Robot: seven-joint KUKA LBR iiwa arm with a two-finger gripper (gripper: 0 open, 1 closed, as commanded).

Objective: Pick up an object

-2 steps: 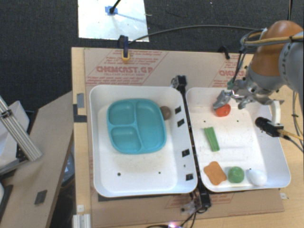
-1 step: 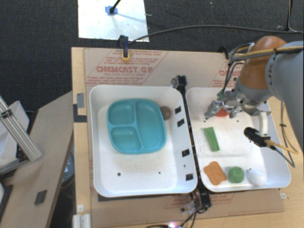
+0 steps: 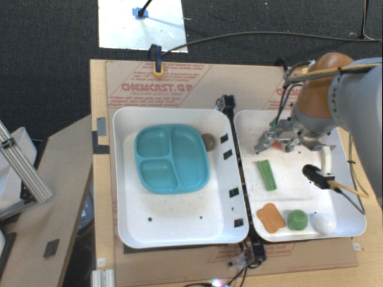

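The claw (image 3: 263, 143) hangs low over the far left part of the right bin (image 3: 299, 191), tipped down and toward the view's left, with bare white floor beneath its tip. How far open it stands cannot be made out from this slant, nor can anything be seen gripped in it. Behind it, the grey arm (image 3: 354, 100) with its orange band (image 3: 320, 88) comes in from the view's right.

Nearest the claw is a green stick (image 3: 266, 175), lying flat just on the camera's side of the tip and apart from it, its length running toward the bin's near edge. Farther along that same line, by the near wall, sits an orange piece (image 3: 271, 217). Just beside that, to the view's right, is a green round piece (image 3: 297, 220), and beyond it a white round piece (image 3: 325, 223), faint against the bin. All four lie free of the claw.

To the view's left of the claw, across the wall between the bins, a small brown lump (image 3: 208, 140) rests in the left bin (image 3: 179, 217), touching or just beside the rim of a teal divided plate (image 3: 172, 158). The plate lies flat, well apart from the claw.

Farthest off, beyond the bins, a blue clamp (image 3: 155, 55) grips the bench's far edge, with a white sheet (image 3: 140, 17) behind it.
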